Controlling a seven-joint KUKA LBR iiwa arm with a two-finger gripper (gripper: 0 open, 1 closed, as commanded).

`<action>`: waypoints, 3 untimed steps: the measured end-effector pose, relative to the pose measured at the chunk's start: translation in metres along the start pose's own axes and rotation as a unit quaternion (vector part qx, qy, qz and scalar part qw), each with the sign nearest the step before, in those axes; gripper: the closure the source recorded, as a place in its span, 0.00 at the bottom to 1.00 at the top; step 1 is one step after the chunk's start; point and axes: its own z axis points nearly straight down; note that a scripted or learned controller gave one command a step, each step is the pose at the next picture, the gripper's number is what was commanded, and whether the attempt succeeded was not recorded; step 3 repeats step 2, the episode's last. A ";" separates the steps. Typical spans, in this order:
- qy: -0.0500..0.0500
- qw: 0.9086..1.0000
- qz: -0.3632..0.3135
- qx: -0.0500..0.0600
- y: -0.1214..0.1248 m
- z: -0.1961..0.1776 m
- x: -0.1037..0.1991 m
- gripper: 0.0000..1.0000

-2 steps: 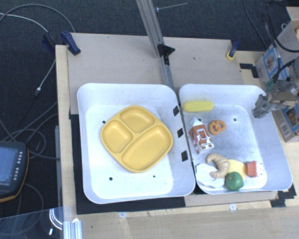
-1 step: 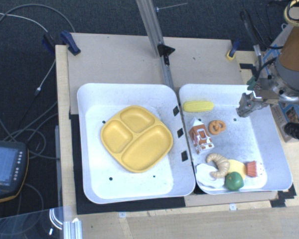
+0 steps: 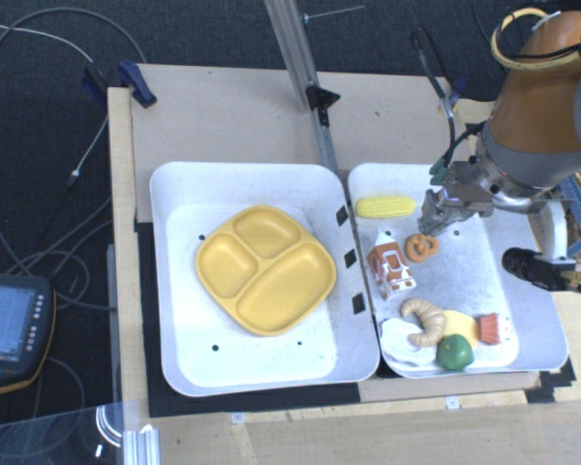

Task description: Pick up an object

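Note:
My gripper [image 3: 433, 223] hangs over the upper middle of the right bin [image 3: 523, 303], coming in from the right. Its tip is just above a small brown pretzel [image 3: 422, 249], and I cannot tell whether it touches it. A yellow corn cob [image 3: 385, 206] lies to the gripper's left near the bin's back wall. An orange and white carton [image 3: 390, 267] sits left of the pretzel. At the bin's front lie a tan croissant [image 3: 424, 320], a green ball [image 3: 454, 353], a yellow piece [image 3: 461, 325] and an orange block [image 3: 491, 329].
The left bin [image 3: 174, 260] bears a yellow divided plate [image 3: 266, 269]. A white dish [image 3: 399, 343] lies under the croissant at the right bin's front left. A metal post [image 3: 300, 56] rises behind the gap between the bins.

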 end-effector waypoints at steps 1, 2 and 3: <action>0.000 1.000 0.000 0.001 0.005 0.017 0.057 1.00; 0.000 1.000 -0.001 -0.002 0.007 0.013 0.118 1.00; 0.000 1.000 -0.001 -0.002 0.007 0.013 0.118 1.00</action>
